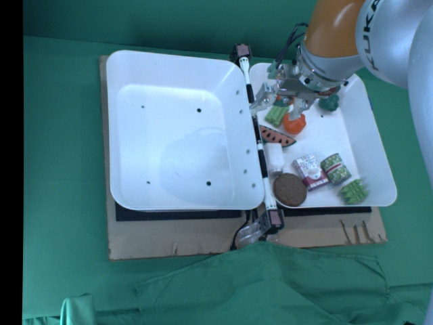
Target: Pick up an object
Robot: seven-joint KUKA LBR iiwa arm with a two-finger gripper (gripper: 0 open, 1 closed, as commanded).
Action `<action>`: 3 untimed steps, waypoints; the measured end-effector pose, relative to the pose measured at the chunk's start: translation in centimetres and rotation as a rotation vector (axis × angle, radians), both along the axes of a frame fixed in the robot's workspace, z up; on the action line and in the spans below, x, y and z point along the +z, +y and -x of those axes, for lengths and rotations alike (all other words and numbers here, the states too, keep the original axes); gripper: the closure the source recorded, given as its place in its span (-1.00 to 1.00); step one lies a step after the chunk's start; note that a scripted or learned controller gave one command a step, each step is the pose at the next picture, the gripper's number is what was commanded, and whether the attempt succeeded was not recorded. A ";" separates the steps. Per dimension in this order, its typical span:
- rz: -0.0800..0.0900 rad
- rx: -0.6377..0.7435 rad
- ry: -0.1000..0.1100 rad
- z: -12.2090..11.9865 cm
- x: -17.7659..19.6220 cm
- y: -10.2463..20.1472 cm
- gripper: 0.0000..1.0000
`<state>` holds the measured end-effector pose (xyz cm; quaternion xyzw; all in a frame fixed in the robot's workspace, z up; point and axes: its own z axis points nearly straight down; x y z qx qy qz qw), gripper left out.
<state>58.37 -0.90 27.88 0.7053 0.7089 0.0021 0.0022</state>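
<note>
The grey and orange arm (352,19) reaches over the right bin (379,147), the left bin (176,127) lying well off to the claw's far side. The claw (289,103) hangs low at that bin's upper left corner; whether it is open or closed cannot be told. Directly under it lie a green block (276,114) and an orange piece (295,122), touching, with the watermelon slice (277,137) just beyond them toward the camera.

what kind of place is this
Probably a robot lab test bench, not a home or shop. A KUKA arm reaches over two white bins set on cardboard over green cloth, and toy foods like a watermelon slice and a cookie lie in the right one.
</note>
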 end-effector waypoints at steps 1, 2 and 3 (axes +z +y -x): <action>0.001 -0.005 -0.002 -5.8 0.2 -0.1 1.00; 0.004 -0.019 0.008 -1.0 -2.2 -9.5 1.00; 0.000 -0.006 -0.005 3.7 6.8 -6.2 1.00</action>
